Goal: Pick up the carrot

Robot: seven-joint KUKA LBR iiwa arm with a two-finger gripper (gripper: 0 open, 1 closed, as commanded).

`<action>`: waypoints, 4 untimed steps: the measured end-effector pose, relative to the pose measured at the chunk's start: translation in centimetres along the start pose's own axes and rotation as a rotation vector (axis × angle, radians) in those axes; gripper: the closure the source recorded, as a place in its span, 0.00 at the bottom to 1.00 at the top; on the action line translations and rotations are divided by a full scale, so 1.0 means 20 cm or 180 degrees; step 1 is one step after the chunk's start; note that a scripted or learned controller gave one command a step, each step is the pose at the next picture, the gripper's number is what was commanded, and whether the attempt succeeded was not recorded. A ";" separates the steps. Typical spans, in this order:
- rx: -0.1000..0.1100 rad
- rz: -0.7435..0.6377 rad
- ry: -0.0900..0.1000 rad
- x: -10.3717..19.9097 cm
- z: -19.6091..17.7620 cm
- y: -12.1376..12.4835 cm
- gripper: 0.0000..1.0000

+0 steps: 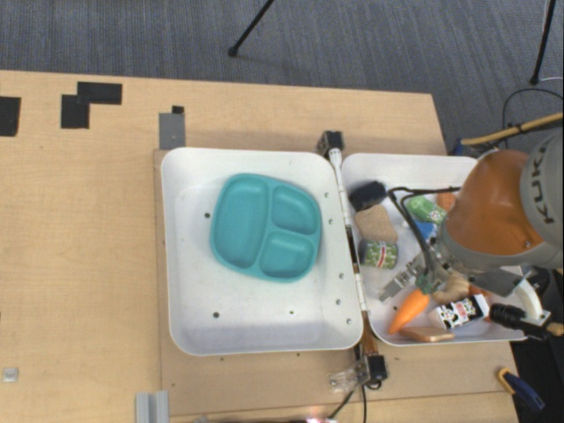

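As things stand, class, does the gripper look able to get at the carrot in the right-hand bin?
Probably yes. The gripper hangs just above the carrot's upper end, with nothing lying over the carrot. The bottle alongside it may crowd the grasp.

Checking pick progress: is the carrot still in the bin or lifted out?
In the bin. The carrot lies tilted on the right bin floor near its front edge, with the hand just above it.

The single camera looked down at a slant from above the bench (79,263), taking in both white bins (185,324), the arm (498,210) entering from three o'clock.
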State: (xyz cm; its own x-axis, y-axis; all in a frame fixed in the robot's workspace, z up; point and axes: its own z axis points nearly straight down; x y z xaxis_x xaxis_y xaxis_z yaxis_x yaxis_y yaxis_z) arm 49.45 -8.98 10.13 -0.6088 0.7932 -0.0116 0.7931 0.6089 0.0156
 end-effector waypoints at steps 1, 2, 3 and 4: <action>0.0024 0.0246 0.0029 -0.01 0.06 -0.03 0.00; -0.0009 0.0236 0.0008 -0.01 0.00 -0.01 1.00; 0.0016 0.0890 0.0017 0.20 -0.43 0.22 1.00; 0.0033 0.0899 0.0018 0.20 -0.42 0.21 0.00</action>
State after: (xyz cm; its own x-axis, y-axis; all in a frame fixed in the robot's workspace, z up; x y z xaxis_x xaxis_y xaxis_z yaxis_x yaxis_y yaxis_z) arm 50.18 -3.31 18.55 -0.3637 0.9315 -0.0025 0.9315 0.3637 0.0071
